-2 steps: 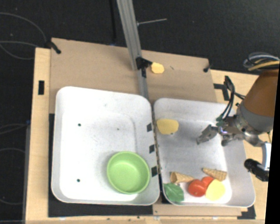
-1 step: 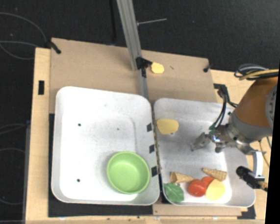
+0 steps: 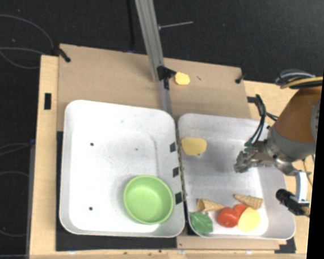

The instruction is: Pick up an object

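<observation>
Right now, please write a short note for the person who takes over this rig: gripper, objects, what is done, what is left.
Gripper: over the right bin, upper right part, nothing seen between its fingers.
Right bin: pale yellow piece at upper left; two cones, red item, yellow item, green item along the near edge.
Left bin: green bowl.
Done: no pick yet.
Left: grasp and lift one object.

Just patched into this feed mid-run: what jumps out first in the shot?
The bright green bowl sits alone near the front of the left bin. In the right bin, a cluster of small items crowds the front edge: a red piece, a yellow piece, two cones and a green leaf shape. The arm's tool hangs over the right bin's middle, with a pale yellow object by the divider.
</observation>
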Available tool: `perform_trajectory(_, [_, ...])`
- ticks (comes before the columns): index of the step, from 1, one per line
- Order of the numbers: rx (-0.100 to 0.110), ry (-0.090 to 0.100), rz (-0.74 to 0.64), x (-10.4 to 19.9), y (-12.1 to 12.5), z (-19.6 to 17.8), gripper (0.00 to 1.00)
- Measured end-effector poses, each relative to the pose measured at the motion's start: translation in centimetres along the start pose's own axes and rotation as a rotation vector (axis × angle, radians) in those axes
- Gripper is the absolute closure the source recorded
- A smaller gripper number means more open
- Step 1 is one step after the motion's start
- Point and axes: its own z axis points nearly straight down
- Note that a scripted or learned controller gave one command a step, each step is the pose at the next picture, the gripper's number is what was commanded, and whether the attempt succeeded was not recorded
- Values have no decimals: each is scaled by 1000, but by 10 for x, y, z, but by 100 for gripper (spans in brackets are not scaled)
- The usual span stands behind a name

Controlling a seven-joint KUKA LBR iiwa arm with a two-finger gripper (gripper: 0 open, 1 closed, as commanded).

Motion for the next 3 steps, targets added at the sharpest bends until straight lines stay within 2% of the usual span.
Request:
perform_trajectory(1, [-4, -1, -8, 0, 3, -65, 100])
perform_trajectory(2, [-4, -1, -9, -1, 5, -114, 100])
perform_trajectory(3, [0, 2, -14, 53, 16, -122, 100])
